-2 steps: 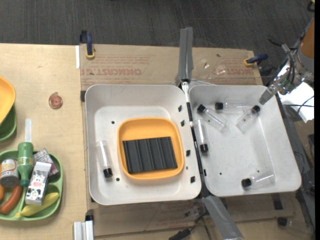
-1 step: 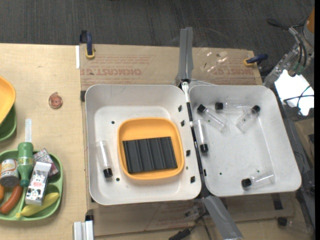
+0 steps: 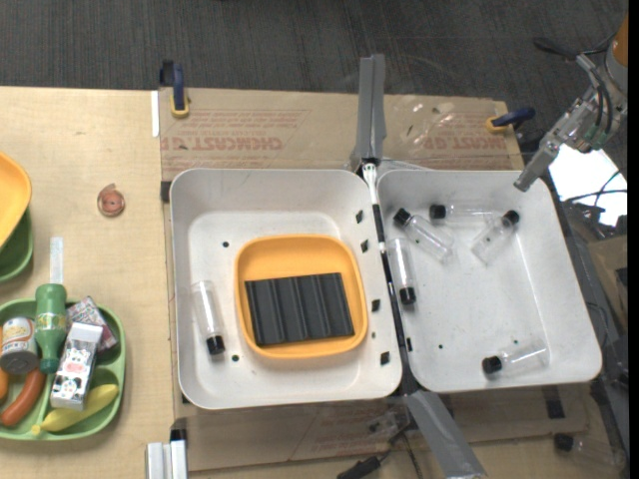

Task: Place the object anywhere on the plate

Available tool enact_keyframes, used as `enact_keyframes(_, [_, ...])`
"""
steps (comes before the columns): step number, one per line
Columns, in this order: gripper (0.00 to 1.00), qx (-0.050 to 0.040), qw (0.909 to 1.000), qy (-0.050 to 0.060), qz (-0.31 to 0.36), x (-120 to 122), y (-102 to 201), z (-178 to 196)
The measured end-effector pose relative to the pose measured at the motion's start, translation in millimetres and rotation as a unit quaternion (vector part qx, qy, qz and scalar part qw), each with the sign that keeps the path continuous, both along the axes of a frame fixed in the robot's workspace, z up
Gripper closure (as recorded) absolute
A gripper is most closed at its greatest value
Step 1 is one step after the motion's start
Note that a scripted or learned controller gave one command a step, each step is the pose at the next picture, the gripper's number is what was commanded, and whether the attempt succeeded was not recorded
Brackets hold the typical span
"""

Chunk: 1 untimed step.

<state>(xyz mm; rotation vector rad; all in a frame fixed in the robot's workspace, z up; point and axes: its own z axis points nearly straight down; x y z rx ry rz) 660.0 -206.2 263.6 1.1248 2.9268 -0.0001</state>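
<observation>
An orange plate (image 3: 300, 251) lies in the left bin (image 3: 195, 208), and a black ridged block (image 3: 298, 307) rests flat on its middle. A clear vial with a black cap (image 3: 208, 315) lies on the bin floor just left of the plate. The right bin (image 3: 559, 297) holds several more clear vials with black caps, among them one near the divider (image 3: 400, 267), one at the back (image 3: 494, 236) and one at the front (image 3: 514, 358). My gripper (image 3: 525, 179) hangs over the back right corner of the right bin, pointing down and left, with nothing seen in it.
Cardboard (image 3: 260, 133) lies behind the bins, with clamps (image 3: 177, 96) at its far corners. To the left a wooden table carries a green tray of toy food (image 3: 60, 377) and a yellow bowl (image 3: 12, 203). A metal bar (image 3: 370, 108) rises between the bins.
</observation>
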Motion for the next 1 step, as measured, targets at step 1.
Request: enact_keyframes(1, [1.0,-0.0008,1.0,-0.002,0.0,0.9,-0.6,9.5])
